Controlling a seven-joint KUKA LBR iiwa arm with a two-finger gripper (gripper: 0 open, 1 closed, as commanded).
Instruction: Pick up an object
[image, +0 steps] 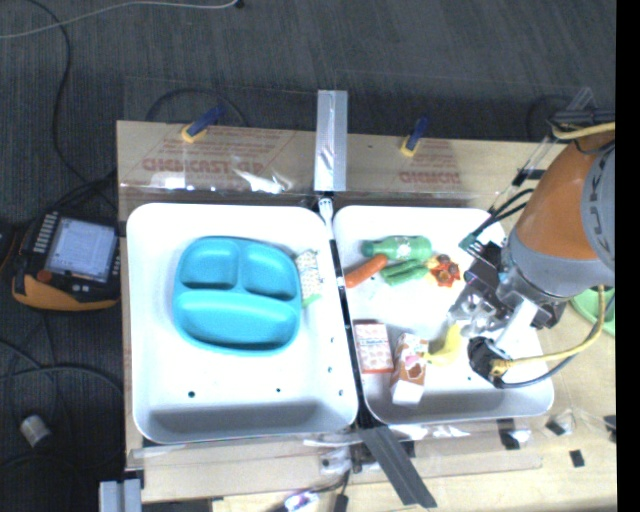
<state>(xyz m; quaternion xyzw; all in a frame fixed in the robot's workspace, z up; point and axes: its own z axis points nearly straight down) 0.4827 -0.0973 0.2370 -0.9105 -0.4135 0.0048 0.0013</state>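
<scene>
Two shallow white bins sit side by side on the surface, which keeps the loose items corralled within the arm's reach. The left bin (150, 400) carries a blue divided plate (238, 292), with a small pale speckled item (308, 268) just beside it at the inner wall. The right bin (440, 408) holds the clutter the task draws on: a green bottle (398, 246) lying on its side near the far wall, an orange carrot (364, 269) tilted next to it, a green pod-shaped piece (405, 268) below the bottle, a small orange-and-red toy (444, 268), a red-and-white box (372, 347) near the divider, a small carton (410, 370) and a yellow banana-like piece (445, 345) touching it.

The arm comes in from the right, and its pincer (466, 322) hangs low over the right bin, just above the yellow piece. That placement suggests the yellow piece is the likely target. Whether the pincer is spread or pressed together I cannot tell; the wrist body and cabling hide the tips. Nothing is visibly pinched, so I judge the pick not yet made.
</scene>
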